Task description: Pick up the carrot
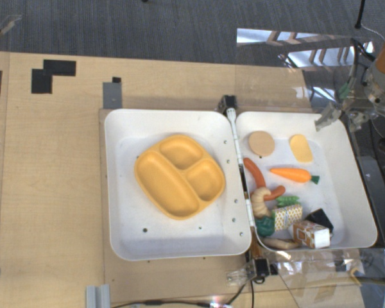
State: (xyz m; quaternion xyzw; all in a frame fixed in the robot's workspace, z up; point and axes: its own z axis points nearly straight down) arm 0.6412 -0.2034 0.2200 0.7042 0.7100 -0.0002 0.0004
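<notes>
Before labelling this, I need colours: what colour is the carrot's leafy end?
Green, on an orange carrot; the camera view shows it.

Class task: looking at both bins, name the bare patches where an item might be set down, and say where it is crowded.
Left bin: bare floor rings the yellow divided plate, widest along the near edge. Right bin: free strip right of the carrot, between it and the wall. Crowded: the near left corner, where toys pile around the small box.

Bright, even overhead light, soft faint shadows, glare on the reflective sheet (308, 43), slightly soft focus.
</notes>
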